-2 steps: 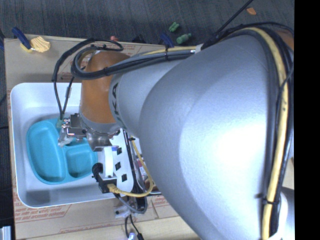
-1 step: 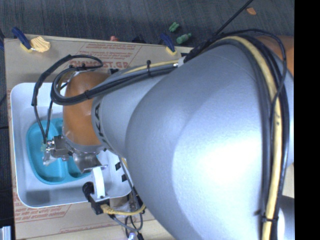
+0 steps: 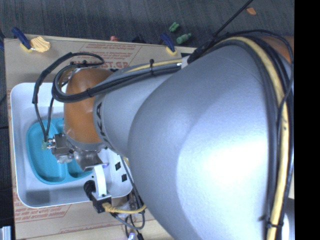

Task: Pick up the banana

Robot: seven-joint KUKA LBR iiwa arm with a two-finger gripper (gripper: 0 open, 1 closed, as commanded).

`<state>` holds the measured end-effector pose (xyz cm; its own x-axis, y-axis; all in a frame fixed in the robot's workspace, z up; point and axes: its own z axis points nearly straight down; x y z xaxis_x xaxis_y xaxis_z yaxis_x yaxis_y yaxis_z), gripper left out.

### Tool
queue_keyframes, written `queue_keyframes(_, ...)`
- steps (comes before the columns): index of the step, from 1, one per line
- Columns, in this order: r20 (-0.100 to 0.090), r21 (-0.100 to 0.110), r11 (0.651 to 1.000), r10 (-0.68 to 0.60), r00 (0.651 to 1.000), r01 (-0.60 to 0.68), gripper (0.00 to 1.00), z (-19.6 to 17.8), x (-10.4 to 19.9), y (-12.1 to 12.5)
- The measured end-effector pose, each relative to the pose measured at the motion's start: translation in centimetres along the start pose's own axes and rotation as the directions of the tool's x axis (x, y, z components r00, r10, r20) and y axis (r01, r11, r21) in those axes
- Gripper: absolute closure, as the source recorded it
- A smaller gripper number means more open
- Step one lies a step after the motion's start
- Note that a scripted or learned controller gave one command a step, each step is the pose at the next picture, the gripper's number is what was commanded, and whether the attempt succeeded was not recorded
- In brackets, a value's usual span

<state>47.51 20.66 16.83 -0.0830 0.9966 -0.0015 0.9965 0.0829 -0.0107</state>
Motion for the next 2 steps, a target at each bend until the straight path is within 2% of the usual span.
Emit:
queue_keyframes(1, 0.000, -0.008, 0.985, -0.172, 0.985, 0.172, 1.00, -8.31, -9.97, -0.81)
queue_keyframes(2, 0.000, -0.008, 0.985, -0.172, 0.985, 0.172, 0.00, -8.30, -9.95, -0.82)
